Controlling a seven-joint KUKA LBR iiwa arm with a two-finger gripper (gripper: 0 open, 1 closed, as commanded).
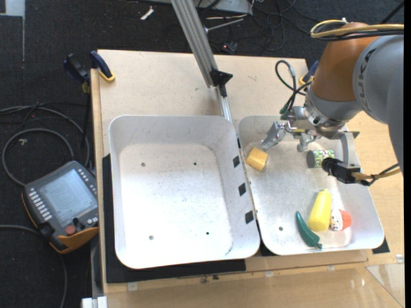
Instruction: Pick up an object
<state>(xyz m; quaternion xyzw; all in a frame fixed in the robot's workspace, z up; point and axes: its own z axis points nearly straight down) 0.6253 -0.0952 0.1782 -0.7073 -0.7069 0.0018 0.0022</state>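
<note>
While fingers [290, 137] spread apart, small tan-yellow block [257, 159] just beside, right bin [359, 236].

Grey teach pendant [63, 201] on dark floor, blue-yellow clamp [96, 66] at bench corner

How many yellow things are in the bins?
2, both in the right bin: a block near its left wall, and a bottle near the front. The arm may hide more.

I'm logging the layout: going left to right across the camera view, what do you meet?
Teach pendant → left bin → yellow block → green piece → yellow bottle-shaped toy → orange-and-white toy.
</note>
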